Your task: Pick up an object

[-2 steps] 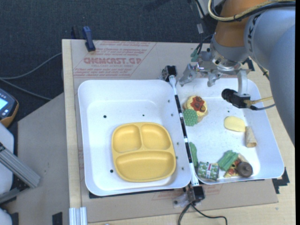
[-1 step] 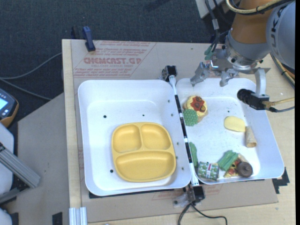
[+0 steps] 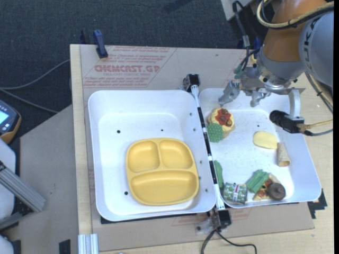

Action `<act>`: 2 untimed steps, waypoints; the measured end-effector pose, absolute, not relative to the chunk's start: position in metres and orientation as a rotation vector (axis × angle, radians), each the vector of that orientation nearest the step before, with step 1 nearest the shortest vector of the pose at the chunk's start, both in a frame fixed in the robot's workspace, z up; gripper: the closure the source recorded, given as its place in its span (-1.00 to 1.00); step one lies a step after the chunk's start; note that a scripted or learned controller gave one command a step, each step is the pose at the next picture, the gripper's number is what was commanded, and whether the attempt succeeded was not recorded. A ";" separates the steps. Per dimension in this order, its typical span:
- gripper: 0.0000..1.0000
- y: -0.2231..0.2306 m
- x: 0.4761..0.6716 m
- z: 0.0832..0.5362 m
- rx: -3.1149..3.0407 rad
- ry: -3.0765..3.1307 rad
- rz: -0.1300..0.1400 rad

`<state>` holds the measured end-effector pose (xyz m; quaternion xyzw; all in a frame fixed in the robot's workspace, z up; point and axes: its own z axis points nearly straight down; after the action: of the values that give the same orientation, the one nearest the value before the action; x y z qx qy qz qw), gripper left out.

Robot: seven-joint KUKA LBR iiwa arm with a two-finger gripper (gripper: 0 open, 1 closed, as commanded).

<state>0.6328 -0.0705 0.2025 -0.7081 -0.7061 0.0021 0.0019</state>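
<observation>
Near rim: we see a green leafy toy [image 3: 257, 180], a brown ring-shaped toy [image 3: 276, 190] and a green printed packet [image 3: 235, 192] crowded at the right white bin's [image 3: 304, 163] front wall; we judge a grasp there risks wall contact or two pieces.
Yellow divided plate [image 3: 161, 170]: alone in the left white bin [image 3: 106, 142].
Mid floor: we judge the pale yellow oval piece [image 3: 265, 139] has the most open room.
Divider: the red-topped toy food [image 3: 222, 121] lies close beside it.
Two-finger gripper [image 3: 242, 92]: spread jaws, nothing between them, over the far rim.

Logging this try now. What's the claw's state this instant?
Claw: open, holding nothing, above the far edge of the right bin.
</observation>
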 end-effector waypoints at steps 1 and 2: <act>-1.00 -0.094 0.667 0.140 -2.223 -2.220 0.003; -1.00 -0.092 0.647 0.083 -2.223 -2.218 -0.003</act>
<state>0.6467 -0.0919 0.0832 -0.7078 -0.7064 -0.0009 0.0007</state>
